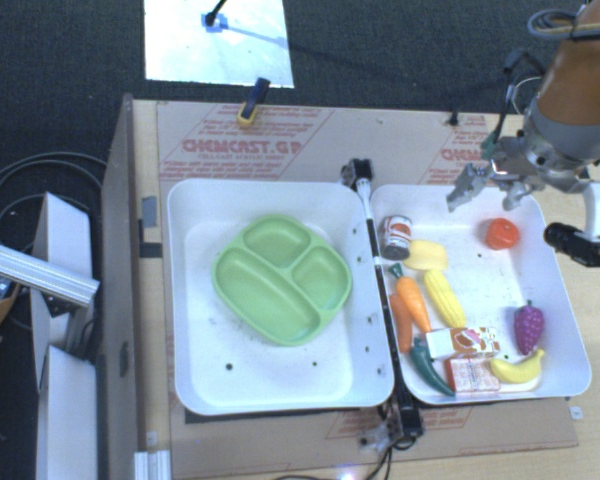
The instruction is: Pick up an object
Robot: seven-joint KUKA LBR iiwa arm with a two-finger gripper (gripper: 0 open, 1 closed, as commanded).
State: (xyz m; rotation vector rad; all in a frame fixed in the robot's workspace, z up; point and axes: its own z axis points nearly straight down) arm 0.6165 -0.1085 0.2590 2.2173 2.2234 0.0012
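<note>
The right bin (pixel 570 318) holds several toy foods. An orange tomato (pixel 501 233) lies near its far edge, and a small can (pixel 396 236) stands at its far left. Also inside are a yellow lemon (pixel 427 256), a carrot (pixel 412 303), a corn cob (pixel 444 298), purple grapes (pixel 528 326), a banana (pixel 517 368), two juice cartons (pixel 463 343) and a green pepper (pixel 430 373). My gripper (pixel 483 196) hangs open over the bin's far rim, just up and left of the tomato, with nothing between its fingers.
A green divided plate (pixel 282 278) lies in the left bin (pixel 195 358). A black clamp (pixel 358 173) sits where the two bins meet at the back. Cables and white boxes (pixel 50 298) lie off the bench to the left.
</note>
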